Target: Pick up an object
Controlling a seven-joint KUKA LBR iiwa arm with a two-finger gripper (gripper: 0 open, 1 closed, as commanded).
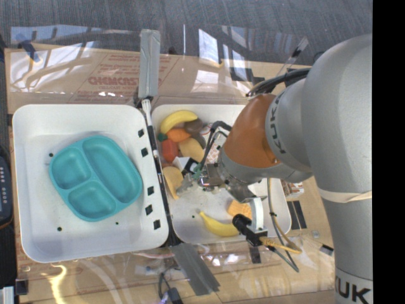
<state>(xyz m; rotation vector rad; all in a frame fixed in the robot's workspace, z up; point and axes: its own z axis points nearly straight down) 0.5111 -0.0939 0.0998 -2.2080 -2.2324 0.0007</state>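
My gripper (192, 181) is low in the right bin (190, 233), near its left wall. It sits right beside a pale yellow piece (171, 179), and I cannot see whether it touches it. Behind it lie a yellow banana (178, 118), an orange piece (178, 135), a red piece (169, 149) and a cream-yellow piece (192, 148). A second banana (218, 225) lies by the bin's front wall, with an orange-yellow piece (239, 208) just above it. The arm's orange band (253, 138) and grey body hide the bin's right half.
The left bin (31, 189) holds a teal divided plate (95, 177). A wall with black clips (152, 170) separates the two bins. Cables (278, 246) hang by the right bin's front right corner.
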